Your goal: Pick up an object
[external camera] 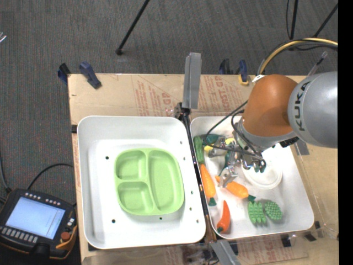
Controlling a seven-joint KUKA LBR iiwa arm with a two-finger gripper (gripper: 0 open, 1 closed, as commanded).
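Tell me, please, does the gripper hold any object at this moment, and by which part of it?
It cannot be told. The gripper hangs low in the right bin, just above the orange carrots, but no object is visible between its fingers.

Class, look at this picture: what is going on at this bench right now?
A grey and orange robot arm reaches over the right bin, its gripper low among toy food: orange carrots, an orange-red pepper and a green piece. Nothing is visibly lifted yet. The left bin holds a green divided plate.
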